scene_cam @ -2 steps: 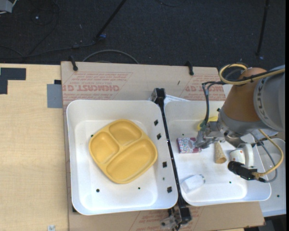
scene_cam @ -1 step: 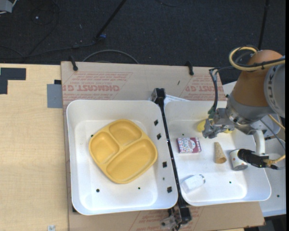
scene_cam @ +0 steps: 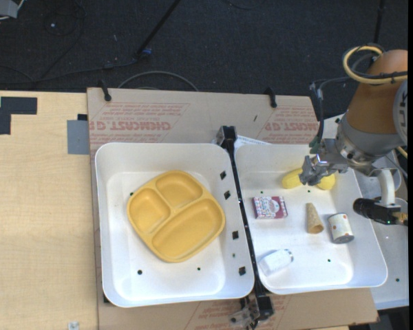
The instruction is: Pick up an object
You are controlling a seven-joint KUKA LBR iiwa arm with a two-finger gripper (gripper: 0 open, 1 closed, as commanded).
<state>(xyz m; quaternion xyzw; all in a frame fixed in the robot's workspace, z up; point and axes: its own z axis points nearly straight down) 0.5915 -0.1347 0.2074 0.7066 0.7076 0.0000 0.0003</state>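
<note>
Camera view: reach stage, grasp not yet proven. Gripper (scene_cam: 316, 172) low in the right bin (scene_cam: 361, 270), at its far side, right over a yellow toy (scene_cam: 294, 179) that lies near the back wall. Yellow visible on both sides of the metal tip, more to the left, a smaller patch to the right. Probably the chosen target, judging by that overlap. Impossible to tell whether open or closed: tip too small and dark against the yellow, so no claim of a hold.

Elsewhere in the right bin: pink packet (scene_cam: 270, 207) near the divider, cone (scene_cam: 314, 218) just right of it, small can (scene_cam: 341, 227) beside the cone, white piece (scene_cam: 276, 260) toward the near edge. All apart from the tip. In the left bin (scene_cam: 117, 267), a yellow tray (scene_cam: 176, 215) with three compartments, well away from the arm.

Next move, as a judgement: settle squarely on the toy, close firmly, then lift straight up clear of the rim. Rounded shape likely to slip or roll if pinched off-centre.

Hard to make out: true outline of the toy, partly covered by the tip; whether one yellow object or two. Arm (scene_cam: 375, 108) cut off at the right. White piece blurred, identity unclear. Contact with the bin floor not readable from this slant.
</note>
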